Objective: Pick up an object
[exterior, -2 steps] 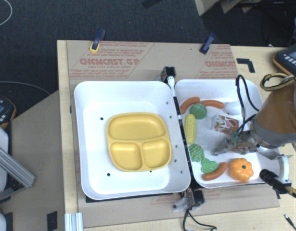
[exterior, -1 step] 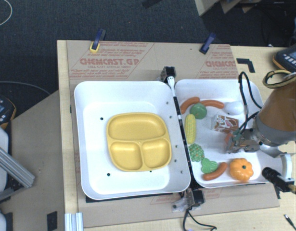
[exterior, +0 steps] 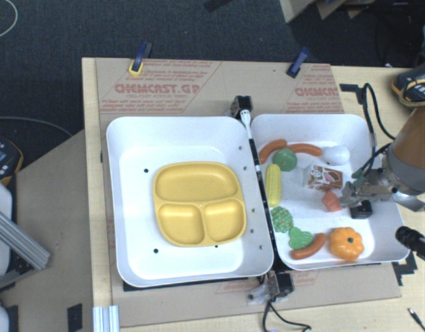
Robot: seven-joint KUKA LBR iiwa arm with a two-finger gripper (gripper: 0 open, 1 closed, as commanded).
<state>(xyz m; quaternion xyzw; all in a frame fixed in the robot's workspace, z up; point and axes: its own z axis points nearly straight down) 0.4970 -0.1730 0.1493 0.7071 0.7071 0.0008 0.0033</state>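
The hand [exterior: 356, 198] sits low in the right bin [exterior: 350, 124], touching a small reddish block [exterior: 331, 201]; I cannot tell whether it grips. That block looks light, stiff and smooth, best pinched across flat sides. Nearby lie a snack packet [exterior: 324, 177], a pumpkin [exterior: 345, 243] and corn [exterior: 273, 185].

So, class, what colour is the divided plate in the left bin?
The divided plate is yellow, seen clearly in the camera view from above.
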